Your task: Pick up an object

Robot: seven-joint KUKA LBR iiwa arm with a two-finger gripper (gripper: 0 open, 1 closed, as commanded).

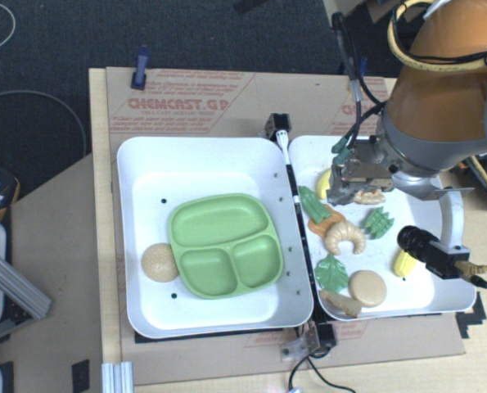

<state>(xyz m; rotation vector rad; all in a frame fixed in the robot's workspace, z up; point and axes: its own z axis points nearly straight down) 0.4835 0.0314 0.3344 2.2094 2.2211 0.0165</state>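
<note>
From the camera above the bench, the grey arm [439,129] with its orange band reached in from the right and hung low over the right bin [448,301]. Its gripper [353,178] sat in the upper left part of that bin, close to the divider between the two bins. How far it was open could not be told, and nothing could be seen caught in it.

Taking the gripper as the landmark: just below it and slightly left lay a green leafy piece [313,205], with an orange bit [328,218] touching its lower edge. Directly below the gripper, a little further off, lay a tan croissant [345,237], curled and touching the orange bit. Below and to the right of the gripper sat a small dark green toy [379,222], just beside the croissant. A pale flat item [372,195] lay right under the gripper's lower right side, partly hidden. Well below the gripper, near the bin's front wall, were another green leaf [333,273] and a round beige bun [367,288], with a brownish piece [341,303] at the bun's lower left. Far to the lower right of the gripper was a yellow object [403,263], partly covered by a black part [427,250].

Well to the left of the gripper, the left bin [145,162] held a green divided tray [224,244] and, touching the tray's left edge, a round tan cookie [159,262].
</note>
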